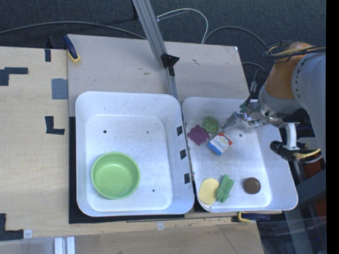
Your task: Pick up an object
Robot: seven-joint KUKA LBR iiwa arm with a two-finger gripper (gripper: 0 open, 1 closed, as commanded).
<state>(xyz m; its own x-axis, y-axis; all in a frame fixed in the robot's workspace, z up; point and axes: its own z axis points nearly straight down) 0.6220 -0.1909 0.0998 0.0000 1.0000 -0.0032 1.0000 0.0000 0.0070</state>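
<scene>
Over the right-hand white bin (275, 163), the grey two-finger gripper (232, 121) hovers, grip unreadable from here; small white-blue-red carton (219, 143) lies just below-left, tilted diagonally.

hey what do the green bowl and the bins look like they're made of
The green bowl looks like moulded plastic: one even lime colour, smooth, with a soft sheen on its rim. The two white bins also look like plastic, probably thin formed sheet, judging by their rounded corners and shallow walls; their matte floors are speckled with dark flecks.
</scene>
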